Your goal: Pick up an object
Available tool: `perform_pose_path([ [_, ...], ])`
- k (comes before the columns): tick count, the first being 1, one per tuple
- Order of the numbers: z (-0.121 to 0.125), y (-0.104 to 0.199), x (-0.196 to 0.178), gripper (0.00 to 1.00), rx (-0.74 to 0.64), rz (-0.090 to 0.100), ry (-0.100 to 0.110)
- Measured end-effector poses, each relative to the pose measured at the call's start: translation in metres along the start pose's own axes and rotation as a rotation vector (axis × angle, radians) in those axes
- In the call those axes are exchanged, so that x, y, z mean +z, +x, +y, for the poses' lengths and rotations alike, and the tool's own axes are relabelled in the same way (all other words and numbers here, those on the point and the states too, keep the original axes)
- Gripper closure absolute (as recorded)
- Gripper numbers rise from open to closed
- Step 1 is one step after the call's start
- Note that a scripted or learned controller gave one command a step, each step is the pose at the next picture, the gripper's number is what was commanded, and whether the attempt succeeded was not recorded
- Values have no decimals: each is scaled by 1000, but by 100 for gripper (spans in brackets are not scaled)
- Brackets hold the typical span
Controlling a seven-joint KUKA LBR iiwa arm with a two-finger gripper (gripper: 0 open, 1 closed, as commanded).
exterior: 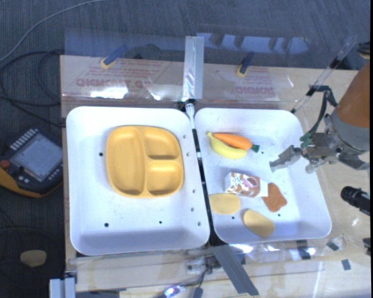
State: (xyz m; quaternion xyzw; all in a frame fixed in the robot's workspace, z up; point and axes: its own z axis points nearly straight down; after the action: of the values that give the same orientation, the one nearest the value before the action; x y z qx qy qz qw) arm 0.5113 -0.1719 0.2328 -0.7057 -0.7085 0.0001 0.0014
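While the pincer [293, 156] hovers spread and empty over the right bin [311, 225], the orange piece [275, 198] lies just below it. Its long axis runs roughly upright in view.

Arm [355, 113] enters at right: grey casing with a broad orange band just behind the wrist. Claw [296, 158] is dull grey metal, angular; one finger [283, 159] juts out as a flat, tapered bar. Thin black cable [319, 104] loops up and over behind the claw. Small green spot on the claw body. Screws, markings too small to tell.
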Motion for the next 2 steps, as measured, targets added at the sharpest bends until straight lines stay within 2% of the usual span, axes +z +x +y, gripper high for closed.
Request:
perform_pose_path([
  [1,14,-5,81,0,47,-2,1],
  [2,-5,-10,117,0,-83,-7,-43],
])
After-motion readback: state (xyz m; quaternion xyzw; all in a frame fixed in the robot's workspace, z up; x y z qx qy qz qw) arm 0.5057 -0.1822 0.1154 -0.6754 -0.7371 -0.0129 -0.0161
